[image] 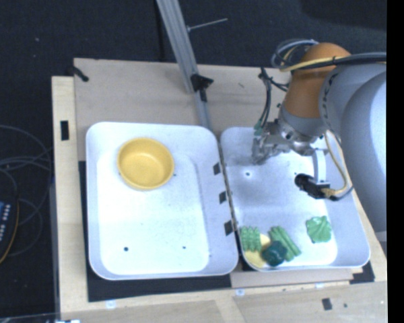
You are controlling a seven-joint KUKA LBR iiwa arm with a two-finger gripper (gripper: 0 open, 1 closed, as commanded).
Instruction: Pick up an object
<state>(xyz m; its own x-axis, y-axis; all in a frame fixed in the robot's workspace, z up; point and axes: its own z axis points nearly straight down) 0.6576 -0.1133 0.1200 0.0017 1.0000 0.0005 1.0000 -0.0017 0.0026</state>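
A yellow bowl (145, 163) sits in the far part of the left bin (108, 247). In the right bin (256, 187) several green toys lie along the near edge: a green block (250, 236), a green ridged piece (286, 241), a dark green lump (275, 254) over a yellow piece (257, 256), and a light green piece (318, 229) at the right. My gripper (259, 151) hangs over the far left of the right bin, well away from the toys. I see nothing between its fingers.
A metal pole (178, 39) slants up from the bench behind the bins. A black cable connector (310, 184) dangles over the right bin. The arm's grey body (357, 126) covers the right bin's far right corner.
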